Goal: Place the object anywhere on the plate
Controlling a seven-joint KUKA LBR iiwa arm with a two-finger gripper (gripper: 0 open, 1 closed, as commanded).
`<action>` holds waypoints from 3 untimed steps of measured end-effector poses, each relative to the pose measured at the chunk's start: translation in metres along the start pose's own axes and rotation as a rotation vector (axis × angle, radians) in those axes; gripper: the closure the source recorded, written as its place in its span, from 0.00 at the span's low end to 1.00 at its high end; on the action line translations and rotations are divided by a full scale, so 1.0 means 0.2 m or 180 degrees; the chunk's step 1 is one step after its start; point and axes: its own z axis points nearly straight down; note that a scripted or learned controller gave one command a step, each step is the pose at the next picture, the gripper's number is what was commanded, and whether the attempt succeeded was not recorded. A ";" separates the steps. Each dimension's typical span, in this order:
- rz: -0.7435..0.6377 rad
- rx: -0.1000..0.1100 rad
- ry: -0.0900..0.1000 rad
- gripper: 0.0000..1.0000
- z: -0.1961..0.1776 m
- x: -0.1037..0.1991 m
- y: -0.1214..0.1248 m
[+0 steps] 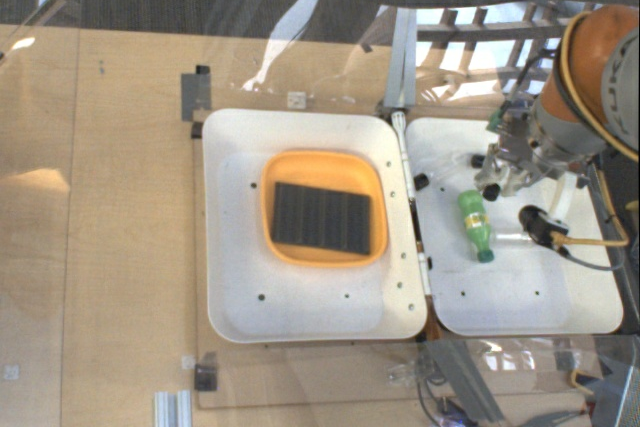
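Bench edge (110,345) along bottom of frame, bare wood under a clear sheet, small clamps at lower left. Above it, two white bins side by side.

Left bin (235,305), centre of frame: holds orange plate (322,253) with a dark ribbed rectangular pad (322,217) lying flat inside it. Nothing else on the plate. Target unfilled.

Right bin (520,310), right of centre: holds green bottle (475,226) lying on its side, cap end toward lower right, roughly mid-bin, slightly left of bin centre. A black fitting with a yellow cable sits just right of it, part of the arm's hardware by the look.

Gripper (497,172) at upper part of right bin, just above and right of bottle's upper end in the frame. Wrist hardware clutters the view; cannot tell whether the pincer is open or closed. Nothing visibly between the fingers. Bottle resting on bin floor, not held.

Step in hand, as judged: pick phase, pre-grasp over the bottle. Place not started.

Next move calls for: aligning across the bottle's narrow axis, descending to the body, closing, lifting clear of the divider between bins, carrying toward frame left, releasing over the plate. Anywhere on the plate counts, so loose placement tolerance. Risk: round bottle likely to roll off a poorly centred pinch.
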 end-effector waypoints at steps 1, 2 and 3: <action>-0.0303 -0.0003 0.0000 1.00 -0.04 0.23 0.14; -0.0357 -0.0003 0.0003 1.00 -0.08 0.53 -0.09; -0.0355 -0.0004 0.0004 0.00 -0.08 0.52 -0.09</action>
